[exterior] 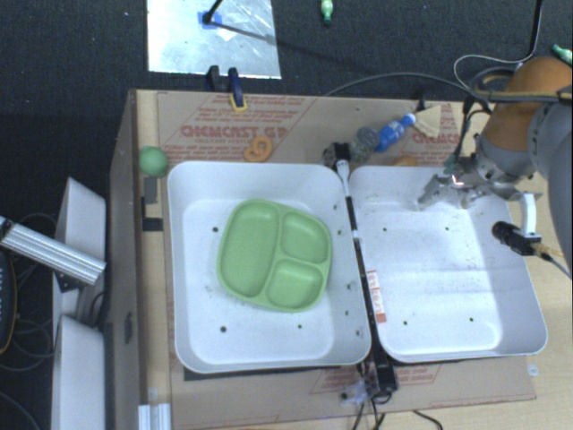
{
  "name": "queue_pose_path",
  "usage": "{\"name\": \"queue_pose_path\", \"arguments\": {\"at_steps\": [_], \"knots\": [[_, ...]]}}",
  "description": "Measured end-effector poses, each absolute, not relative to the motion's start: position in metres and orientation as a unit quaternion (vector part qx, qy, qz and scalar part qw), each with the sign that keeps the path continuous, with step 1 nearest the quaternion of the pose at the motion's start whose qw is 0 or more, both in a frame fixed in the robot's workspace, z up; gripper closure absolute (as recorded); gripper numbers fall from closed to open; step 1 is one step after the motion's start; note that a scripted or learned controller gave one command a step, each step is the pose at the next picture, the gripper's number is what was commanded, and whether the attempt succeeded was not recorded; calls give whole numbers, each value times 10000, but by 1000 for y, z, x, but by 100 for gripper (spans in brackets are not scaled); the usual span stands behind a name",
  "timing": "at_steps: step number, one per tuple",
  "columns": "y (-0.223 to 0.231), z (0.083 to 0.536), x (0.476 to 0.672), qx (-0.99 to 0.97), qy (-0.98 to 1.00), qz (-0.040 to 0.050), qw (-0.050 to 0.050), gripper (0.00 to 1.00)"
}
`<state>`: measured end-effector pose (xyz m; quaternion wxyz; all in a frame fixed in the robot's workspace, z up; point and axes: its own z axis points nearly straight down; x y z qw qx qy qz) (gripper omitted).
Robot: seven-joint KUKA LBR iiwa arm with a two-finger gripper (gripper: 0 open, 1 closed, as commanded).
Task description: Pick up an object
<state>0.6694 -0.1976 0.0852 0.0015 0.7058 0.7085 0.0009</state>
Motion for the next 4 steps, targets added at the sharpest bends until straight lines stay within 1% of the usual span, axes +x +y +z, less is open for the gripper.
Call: {"name": "queue_pose_path", "arguments": {"at_steps": [1,2,4], "knots": [[-205,86,670,7061,7081,15,-4,0],[-197,85,669,7057,7085,8,14,0],[-205,86,670,7055,7087,10,-2,0]]}}
